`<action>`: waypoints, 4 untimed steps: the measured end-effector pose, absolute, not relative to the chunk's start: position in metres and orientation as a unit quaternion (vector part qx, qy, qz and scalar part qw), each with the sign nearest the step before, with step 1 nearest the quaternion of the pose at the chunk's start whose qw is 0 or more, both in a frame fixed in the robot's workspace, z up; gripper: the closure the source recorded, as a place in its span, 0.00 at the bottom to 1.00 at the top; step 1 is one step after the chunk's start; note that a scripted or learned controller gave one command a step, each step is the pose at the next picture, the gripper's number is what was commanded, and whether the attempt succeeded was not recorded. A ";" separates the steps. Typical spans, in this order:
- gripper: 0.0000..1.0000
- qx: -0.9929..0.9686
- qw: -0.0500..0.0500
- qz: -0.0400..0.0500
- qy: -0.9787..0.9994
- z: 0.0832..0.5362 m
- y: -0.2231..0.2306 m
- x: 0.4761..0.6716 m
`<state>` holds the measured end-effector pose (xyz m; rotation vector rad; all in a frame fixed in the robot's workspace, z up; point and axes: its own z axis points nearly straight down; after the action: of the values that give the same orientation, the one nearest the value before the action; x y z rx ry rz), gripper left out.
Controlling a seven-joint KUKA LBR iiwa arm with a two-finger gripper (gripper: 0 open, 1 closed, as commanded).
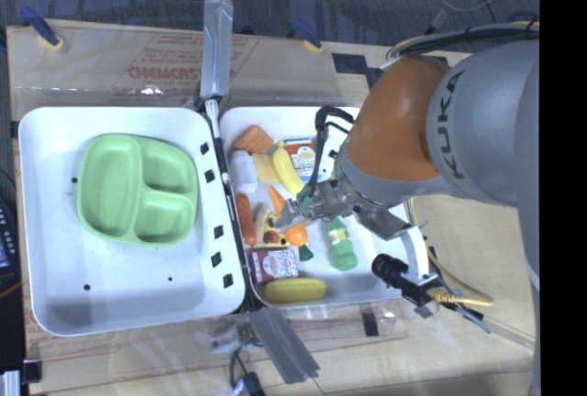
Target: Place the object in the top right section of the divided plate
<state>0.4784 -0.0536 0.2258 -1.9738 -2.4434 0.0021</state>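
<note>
A light green divided plate [89,202] lies in the left white bin [46,275], with one long section on its left and two smaller ones on its right. Nothing lies in its top right section [171,168]. My gripper [301,207] is low in the right bin [385,293], among a heap of toy foods. It sits just below a yellow banana [286,170] and beside a small orange piece [298,235]. The arm's orange and grey wrist covers the right part of that bin.
Around the gripper in the right bin lie an orange wedge [254,139], a white bottle [243,170], a carrot [244,216], a green bottle [341,249], a red box [275,264], a small carton [299,150] and a corn cob [293,290]. A ridge [223,220] separates the bins.
</note>
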 end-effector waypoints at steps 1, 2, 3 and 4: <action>1.00 -0.526 0.002 0.002 -0.850 0.190 -0.011 0.513; 1.00 -0.357 0.000 0.000 -0.934 0.192 0.020 0.527; 1.00 -0.238 0.000 0.000 -0.971 0.192 0.070 0.586; 1.00 -0.029 0.001 0.000 -1.000 0.199 0.044 0.523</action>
<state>0.5234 0.0443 0.1991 -0.0923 -3.1382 0.0012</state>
